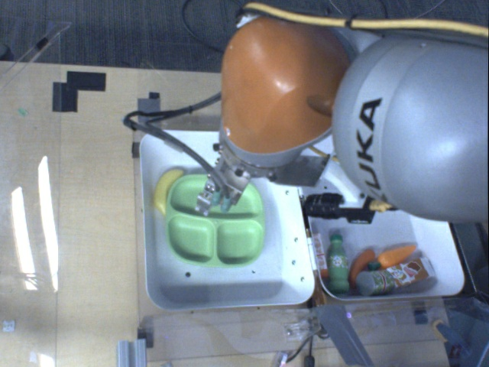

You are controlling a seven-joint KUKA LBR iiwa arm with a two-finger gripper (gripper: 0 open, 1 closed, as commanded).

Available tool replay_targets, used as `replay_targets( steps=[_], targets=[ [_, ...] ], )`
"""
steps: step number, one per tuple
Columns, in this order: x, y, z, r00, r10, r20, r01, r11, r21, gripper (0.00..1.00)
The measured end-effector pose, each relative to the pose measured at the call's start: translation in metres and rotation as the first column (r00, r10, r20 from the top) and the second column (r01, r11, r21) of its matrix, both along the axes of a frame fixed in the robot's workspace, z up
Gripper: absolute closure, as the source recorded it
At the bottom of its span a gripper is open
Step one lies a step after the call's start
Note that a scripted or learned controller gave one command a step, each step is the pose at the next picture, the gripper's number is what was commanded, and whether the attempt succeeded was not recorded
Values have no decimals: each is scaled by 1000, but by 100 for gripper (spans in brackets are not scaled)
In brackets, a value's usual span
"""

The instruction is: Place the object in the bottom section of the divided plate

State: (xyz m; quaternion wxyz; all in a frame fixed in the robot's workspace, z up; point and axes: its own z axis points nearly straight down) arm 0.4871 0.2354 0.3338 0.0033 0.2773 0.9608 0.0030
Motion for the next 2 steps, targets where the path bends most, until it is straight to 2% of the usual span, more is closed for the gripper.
replay_targets(
  steps=[1, 2],
  targets=[
    [0, -1, -56, 988, 156, -6, -156, 988, -3, 100],
    [0, -1, -77, 1000, 2, -7, -2, 1000, -3, 100]
  ],
)
